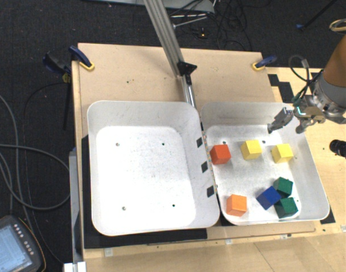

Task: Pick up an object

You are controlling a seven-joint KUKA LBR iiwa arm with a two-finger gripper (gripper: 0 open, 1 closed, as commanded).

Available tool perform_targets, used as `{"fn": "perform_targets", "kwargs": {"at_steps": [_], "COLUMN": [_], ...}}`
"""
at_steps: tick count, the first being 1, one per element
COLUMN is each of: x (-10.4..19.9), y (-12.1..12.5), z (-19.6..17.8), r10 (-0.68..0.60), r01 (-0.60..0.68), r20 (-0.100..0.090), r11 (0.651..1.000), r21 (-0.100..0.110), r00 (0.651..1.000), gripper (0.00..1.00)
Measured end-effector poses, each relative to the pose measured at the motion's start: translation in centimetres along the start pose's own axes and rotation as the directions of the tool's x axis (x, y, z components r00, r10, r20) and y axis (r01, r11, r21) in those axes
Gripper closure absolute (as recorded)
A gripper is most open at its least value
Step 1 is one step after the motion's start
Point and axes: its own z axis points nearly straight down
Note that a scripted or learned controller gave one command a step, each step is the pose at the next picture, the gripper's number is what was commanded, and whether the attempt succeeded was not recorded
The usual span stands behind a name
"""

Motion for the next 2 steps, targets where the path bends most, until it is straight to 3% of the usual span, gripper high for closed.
{"fn": "perform_targets", "kwargs": {"at_steps": [1,2], "x": [0.0,0.2], "y": [0.1,0.0], "z": [-0.2,4.1], "r10": [-0.001,0.001], "r01": [0.001,-0.001], "r20": [0.001,0.001], "r11": [1.0,1.0], "r21": [-0.002,0.0], "r00": [1.0,1.0], "gripper": [0.0,0.0]}}
